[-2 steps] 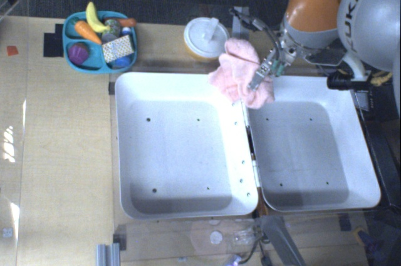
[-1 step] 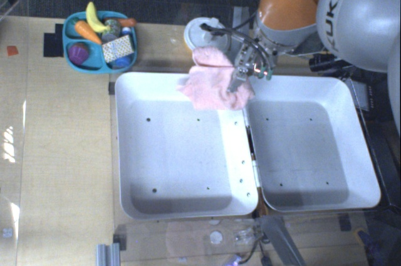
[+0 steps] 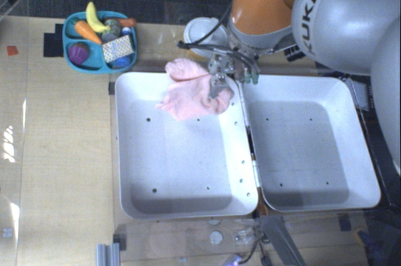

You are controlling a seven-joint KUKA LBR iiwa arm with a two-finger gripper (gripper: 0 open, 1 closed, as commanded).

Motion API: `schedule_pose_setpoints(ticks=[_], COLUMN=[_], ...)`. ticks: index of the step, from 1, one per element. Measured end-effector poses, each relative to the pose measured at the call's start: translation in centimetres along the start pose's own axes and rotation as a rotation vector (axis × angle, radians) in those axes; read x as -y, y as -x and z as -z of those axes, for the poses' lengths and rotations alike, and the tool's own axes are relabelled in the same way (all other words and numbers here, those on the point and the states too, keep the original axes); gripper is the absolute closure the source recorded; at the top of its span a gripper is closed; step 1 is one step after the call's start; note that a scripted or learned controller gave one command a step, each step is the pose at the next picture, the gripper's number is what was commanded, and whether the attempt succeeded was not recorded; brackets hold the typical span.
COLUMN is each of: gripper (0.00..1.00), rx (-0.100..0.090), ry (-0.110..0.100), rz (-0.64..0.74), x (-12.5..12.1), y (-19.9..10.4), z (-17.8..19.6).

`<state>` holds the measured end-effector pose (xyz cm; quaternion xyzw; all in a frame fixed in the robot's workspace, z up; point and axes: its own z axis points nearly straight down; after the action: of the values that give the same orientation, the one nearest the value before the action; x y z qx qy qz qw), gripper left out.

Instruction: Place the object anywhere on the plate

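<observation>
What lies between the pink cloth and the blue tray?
In the camera view, bare tan bench and the left bin's white rim lie between the pink cloth and the blue tray.

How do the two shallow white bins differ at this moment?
The left white bin has a crumpled pink cloth draped over its far rim; the right white bin does not. The gripper hangs at the left bin's far right corner, not over the right bin. Both are shallow, white and rectangular.
</observation>
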<state>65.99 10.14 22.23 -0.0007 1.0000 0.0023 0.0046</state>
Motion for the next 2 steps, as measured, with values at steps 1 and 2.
schedule_pose_setpoints(ticks=[1, 2], gripper=[1.0, 1.0], rx=[0.001, 0.0], ry=[0.001, 0.001], rz=[0.001, 0.002], x=[-4.8, -10.0], y=[-0.5, -1.1], z=[1.1, 0.6])
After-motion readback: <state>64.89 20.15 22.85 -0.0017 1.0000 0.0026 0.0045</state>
